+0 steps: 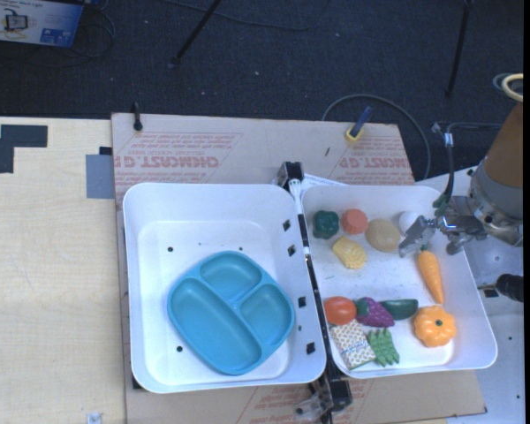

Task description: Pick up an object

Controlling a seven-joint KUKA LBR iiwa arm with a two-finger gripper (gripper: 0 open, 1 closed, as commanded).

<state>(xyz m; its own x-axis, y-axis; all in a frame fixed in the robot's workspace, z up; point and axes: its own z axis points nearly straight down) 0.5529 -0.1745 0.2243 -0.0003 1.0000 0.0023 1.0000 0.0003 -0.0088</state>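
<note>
The hand [417, 235] hung low over the right bin [477, 347], fingers apart and clamped on nothing, between the beige ball [382, 234] and carrot [431, 276], presumably poised to grasp either.

Grey arm [499, 197] with an orange band, a metallic wrist and silvery jaws.
</note>
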